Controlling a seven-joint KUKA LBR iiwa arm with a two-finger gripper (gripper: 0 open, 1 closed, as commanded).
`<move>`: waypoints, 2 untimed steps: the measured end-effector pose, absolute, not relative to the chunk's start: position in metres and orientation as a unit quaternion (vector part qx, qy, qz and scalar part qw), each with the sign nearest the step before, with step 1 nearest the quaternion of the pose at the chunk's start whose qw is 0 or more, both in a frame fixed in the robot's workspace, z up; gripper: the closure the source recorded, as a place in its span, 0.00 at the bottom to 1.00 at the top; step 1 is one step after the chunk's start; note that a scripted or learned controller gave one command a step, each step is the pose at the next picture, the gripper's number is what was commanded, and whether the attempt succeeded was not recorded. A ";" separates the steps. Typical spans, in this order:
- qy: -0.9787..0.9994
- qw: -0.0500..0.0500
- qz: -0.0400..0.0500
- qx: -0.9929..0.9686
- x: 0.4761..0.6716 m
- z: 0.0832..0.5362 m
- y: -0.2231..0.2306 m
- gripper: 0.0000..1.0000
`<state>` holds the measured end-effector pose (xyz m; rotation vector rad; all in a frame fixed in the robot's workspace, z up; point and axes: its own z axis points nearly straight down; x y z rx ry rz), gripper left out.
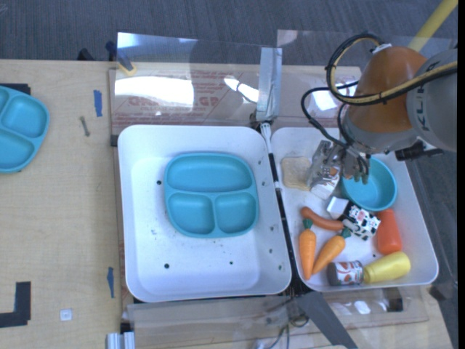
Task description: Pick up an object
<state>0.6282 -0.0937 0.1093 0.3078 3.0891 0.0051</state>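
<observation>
the gripper [328,171] hangs low over the right bin [425,257], toward its far edge, with its fingers [320,167] pointing down at the bin floor; whether they are wide or narrow i cannot tell, and nothing shows clearly between them. this looks like the reach step, before any grasp. the things to pick all lie in the right bin: a blue bowl [372,185] just beside the gripper toward the bin's right edge, a small white block [336,206] just below the fingers, a black-and-white toy [361,222] next to it, an orange sausage [323,219], and two carrots [308,247] nearer the middle. along the near edge lie a small can [344,273] and a yellow bottle [387,267], with an orange bottle [389,231] by the right edge. the next move likely calls for settling over one piece and closing squarely on it. the crowding is the trouble: block, toy and sausage touch or nearly touch, and the bowl's rim sits close enough to catch a finger. the left bin [138,217] carries a blue divided tray [211,193]; another blue tray [20,127] rests at the bench's left edge.
</observation>
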 end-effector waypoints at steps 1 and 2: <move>0.995 0.017 0.002 0.099 0.628 0.108 -0.094 0.00; 0.990 0.010 0.003 0.141 0.604 0.093 -0.126 0.00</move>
